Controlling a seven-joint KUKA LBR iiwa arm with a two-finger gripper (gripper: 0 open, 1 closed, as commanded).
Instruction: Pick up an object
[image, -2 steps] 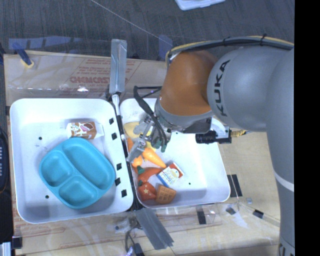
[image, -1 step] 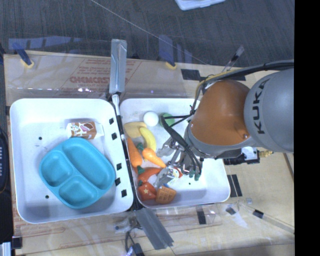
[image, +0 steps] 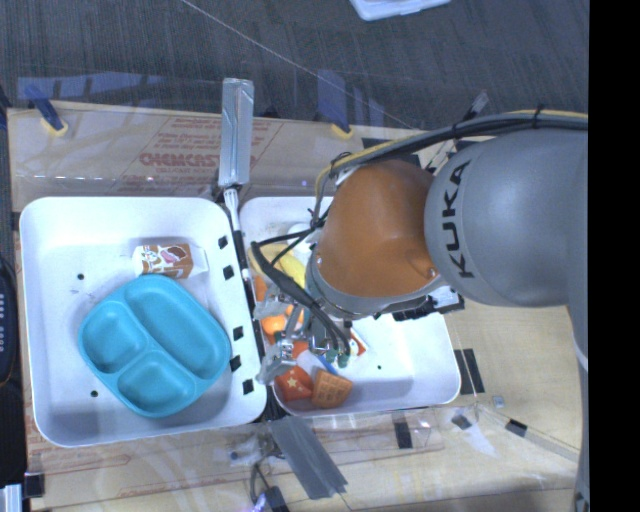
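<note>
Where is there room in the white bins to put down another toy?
The left bin has bare floor along its far side, beyond the blue divided plate and the small brown carton. The right bin has a bare patch in its near right corner. Its left side is crowded: small toys are piled there under the arm.

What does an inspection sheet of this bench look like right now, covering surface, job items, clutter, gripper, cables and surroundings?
Surface: two white bins, left bin and right bin, side by side on a wooden bench.
Job's things: small mixed toys piled at the right bin's near-left corner.
Clutter: blue divided plate and small brown carton in the left bin.
Gripper: hidden beneath the arm, low over the pile.
Cables: black cables along the arm.
Surroundings: dark floor.
</note>
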